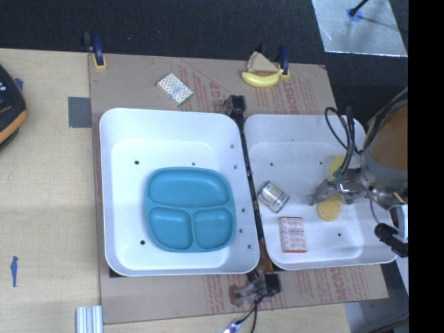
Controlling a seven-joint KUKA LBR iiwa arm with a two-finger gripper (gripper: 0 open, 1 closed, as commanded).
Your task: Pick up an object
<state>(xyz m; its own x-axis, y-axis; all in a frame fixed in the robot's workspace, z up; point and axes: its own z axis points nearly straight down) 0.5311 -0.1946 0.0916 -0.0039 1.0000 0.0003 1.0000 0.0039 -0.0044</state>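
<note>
Red-and-white packet lies by the near edge of the right bin. Just beyond it, a yellow lump sits right beside the tool, which hangs low at the bin's right side. The approach looks to be in hand, with the lump the likely target; next would come a firm close and a lift. Whether the tool is spread or pinching cannot be told. A silver can rests by the bin's left wall.

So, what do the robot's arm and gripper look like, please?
The arm is rounded and grey, with a wide orange band above the wrist. Thin black cables loop beside it. The gripper is small, angular and metallic grey.
</note>
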